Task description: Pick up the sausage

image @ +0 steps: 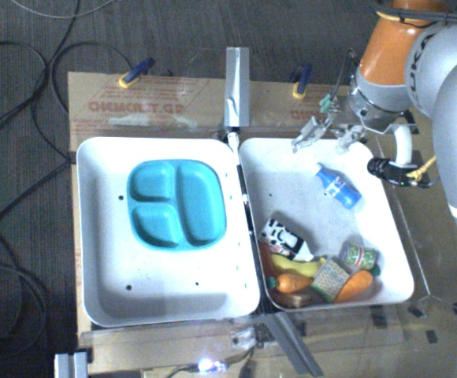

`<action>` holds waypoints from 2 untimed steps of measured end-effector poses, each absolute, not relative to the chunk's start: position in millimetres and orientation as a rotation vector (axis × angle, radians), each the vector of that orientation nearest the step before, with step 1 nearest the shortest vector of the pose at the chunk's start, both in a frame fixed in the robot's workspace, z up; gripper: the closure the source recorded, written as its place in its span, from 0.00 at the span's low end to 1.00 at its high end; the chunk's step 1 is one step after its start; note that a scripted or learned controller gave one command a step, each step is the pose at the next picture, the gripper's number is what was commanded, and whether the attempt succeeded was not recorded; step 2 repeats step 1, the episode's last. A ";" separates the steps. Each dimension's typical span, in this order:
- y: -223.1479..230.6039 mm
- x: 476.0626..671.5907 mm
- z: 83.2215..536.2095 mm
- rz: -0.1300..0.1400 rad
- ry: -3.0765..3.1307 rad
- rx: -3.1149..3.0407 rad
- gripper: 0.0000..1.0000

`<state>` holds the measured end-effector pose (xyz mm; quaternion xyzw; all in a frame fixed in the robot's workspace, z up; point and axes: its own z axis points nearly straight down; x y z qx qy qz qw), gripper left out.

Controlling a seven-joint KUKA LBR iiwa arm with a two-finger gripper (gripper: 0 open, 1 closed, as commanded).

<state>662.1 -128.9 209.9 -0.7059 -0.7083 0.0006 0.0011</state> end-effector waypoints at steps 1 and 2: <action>-137.9 667.7 98.4 0.005 -2.229 -2.217 0.00; -137.9 667.7 98.4 0.005 -2.229 -2.217 0.00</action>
